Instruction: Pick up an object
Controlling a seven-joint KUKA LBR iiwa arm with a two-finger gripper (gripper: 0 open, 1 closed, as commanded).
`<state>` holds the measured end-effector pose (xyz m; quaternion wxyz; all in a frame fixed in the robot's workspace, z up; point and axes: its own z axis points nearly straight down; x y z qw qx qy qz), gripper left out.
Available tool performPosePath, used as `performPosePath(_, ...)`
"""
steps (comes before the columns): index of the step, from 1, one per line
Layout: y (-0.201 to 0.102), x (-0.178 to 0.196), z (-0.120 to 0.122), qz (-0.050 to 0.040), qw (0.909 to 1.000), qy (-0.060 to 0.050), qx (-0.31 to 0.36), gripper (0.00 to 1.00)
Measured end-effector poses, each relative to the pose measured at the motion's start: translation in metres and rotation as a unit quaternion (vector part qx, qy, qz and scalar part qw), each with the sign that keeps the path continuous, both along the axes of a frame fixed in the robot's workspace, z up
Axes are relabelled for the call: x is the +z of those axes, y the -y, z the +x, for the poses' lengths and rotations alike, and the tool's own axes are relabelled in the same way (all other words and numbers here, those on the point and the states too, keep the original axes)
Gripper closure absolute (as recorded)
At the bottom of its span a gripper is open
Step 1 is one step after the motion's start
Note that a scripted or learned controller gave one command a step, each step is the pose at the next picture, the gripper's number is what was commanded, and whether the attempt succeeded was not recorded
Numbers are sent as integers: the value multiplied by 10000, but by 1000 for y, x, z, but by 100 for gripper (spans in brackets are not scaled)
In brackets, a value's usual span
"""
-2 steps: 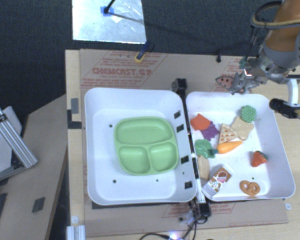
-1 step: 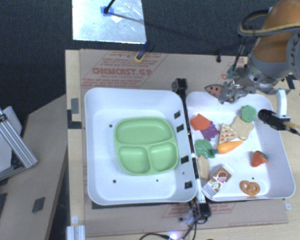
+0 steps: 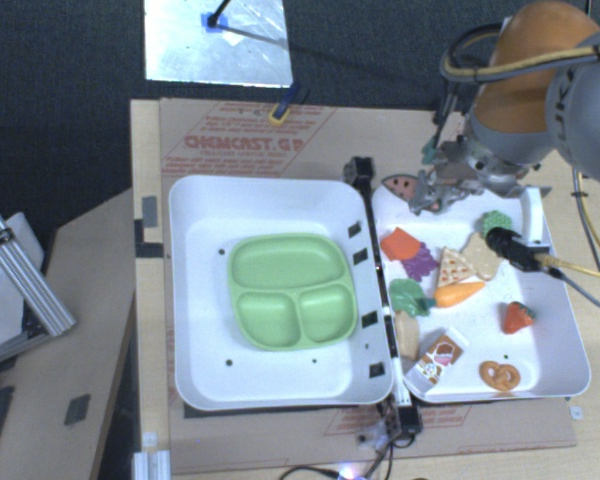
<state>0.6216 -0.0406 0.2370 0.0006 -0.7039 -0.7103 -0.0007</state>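
My gripper (image 3: 429, 198) hangs low over the far left corner of the right bin (image 3: 565, 353). Just left of it lies a watermelon slice (image 3: 399, 184). Nearer the front of it are an orange-red piece (image 3: 400, 242), purple grapes (image 3: 418, 263), a wedge of sandwich (image 3: 454, 265), a carrot (image 3: 460, 292) and a green leafy toy (image 3: 407, 294). Nothing is visibly held.
The right bin also holds a green piece (image 3: 497, 220), a strawberry (image 3: 518, 316), a pretzel (image 3: 499, 375), a snack box (image 3: 438, 358) and a beige piece (image 3: 408, 336). A green divided plate (image 3: 285, 290) sits in the left bin (image 3: 195, 218). A black-clipped wall (image 3: 370, 258) parts the bins.
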Motion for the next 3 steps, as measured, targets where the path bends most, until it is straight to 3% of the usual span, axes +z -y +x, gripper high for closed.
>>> performPosePath(2,-100,-2,-52,-3,10000,-10,-5,100)
performPosePath(3,-114,-3,-51,-4,10000,3,-13,100)
